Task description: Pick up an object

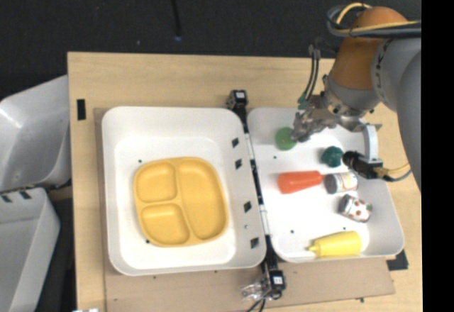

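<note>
While the left bin (113,162) holds a yellow three-section tray (181,201), the right bin (386,232) holds a green ball (284,138), orange cone (299,181), teal knob (332,156), small jar (342,181), spotted cube (354,208) and yellow bottle (335,244). Beside the ball sits the gripper (303,126); its opening I cannot tell. Pale wooden bench (177,80), dark floor.

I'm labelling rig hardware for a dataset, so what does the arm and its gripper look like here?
The arm is grey, rounded and bulky, with a glossy orange band above the wrist. Thin cables, one yellowish, loop over the top of the orange part. The gripper is a small grey metal assembly, with a dark cable running down beside it.
</note>
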`<state>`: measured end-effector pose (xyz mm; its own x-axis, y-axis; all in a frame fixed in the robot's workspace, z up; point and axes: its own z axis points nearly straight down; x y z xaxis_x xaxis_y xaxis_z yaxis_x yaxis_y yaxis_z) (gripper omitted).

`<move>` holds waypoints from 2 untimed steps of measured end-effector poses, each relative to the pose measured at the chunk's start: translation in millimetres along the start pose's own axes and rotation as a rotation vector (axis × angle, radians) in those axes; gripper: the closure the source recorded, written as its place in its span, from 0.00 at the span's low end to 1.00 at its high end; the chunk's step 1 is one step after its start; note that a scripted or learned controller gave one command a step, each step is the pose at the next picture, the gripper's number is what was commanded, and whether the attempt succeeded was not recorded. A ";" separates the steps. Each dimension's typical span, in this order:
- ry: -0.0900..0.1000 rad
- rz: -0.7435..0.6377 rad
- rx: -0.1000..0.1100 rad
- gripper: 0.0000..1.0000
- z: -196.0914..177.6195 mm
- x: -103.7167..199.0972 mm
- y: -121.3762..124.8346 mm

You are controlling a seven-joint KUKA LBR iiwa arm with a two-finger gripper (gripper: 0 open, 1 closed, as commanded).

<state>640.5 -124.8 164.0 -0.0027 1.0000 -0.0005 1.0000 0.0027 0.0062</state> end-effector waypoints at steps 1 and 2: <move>-0.001 0.004 0.000 1.00 -50.1 -6.8 -6.1; 0.000 0.002 0.002 1.00 -95.2 -9.2 -10.8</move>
<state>629.1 -133.9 259.1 -0.0004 1.0000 -0.0010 1.0000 0.0004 0.0047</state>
